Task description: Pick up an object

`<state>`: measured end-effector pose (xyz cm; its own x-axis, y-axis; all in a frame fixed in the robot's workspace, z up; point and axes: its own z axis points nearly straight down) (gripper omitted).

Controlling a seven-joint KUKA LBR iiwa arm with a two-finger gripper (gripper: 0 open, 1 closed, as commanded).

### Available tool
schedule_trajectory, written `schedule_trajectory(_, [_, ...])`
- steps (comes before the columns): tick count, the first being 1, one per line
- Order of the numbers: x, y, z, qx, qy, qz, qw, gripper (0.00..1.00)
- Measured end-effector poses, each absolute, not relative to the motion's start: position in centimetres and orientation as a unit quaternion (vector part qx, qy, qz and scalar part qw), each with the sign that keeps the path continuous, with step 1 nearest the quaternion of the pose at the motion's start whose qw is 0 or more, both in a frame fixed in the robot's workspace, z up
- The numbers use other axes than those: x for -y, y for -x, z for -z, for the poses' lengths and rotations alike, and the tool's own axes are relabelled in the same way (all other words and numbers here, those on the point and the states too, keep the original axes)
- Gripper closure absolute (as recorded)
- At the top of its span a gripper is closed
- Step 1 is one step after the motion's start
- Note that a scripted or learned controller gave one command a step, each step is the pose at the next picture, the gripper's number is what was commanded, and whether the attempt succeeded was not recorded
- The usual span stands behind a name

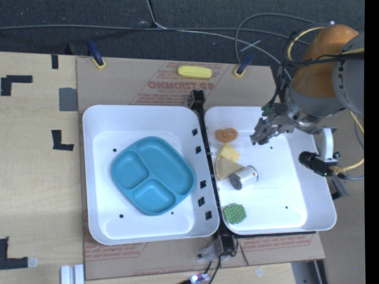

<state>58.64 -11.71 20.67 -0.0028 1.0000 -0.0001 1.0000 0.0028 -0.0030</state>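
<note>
Objects for picking lie in two shallow white plastic bins side by side: the left bin (95,158) holds a blue plastic tray with three compartments (153,174), lying flat near its middle. Behind the bins, on the brown cardboard sheet (118,81), rests a yellow banana-shaped toy (194,71). In the right bin (296,212), along its left side, sit a small orange-brown ring-shaped piece (225,135), a pale yellow wedge like cheese (227,162), a grey metal cylinder on its side (243,177) just beside the wedge, and a green bumpy ball (234,213) nearer the front. The dark two-finger gripper (260,136) hangs over the right bin's back part, apart from the items; whether its fingers are spread or closed cannot be told.
</note>
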Motion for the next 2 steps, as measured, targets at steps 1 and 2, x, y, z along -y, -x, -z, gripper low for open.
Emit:
schedule_trajectory(1, [6.6, -56.3, -20.7, 0.708, 0.706, -0.0011, 0.002, 1.0])
schedule_trajectory(2, [1.3, -56.1, -21.5, 0.709, 0.705, 0.0003, 0.0, 1.0])
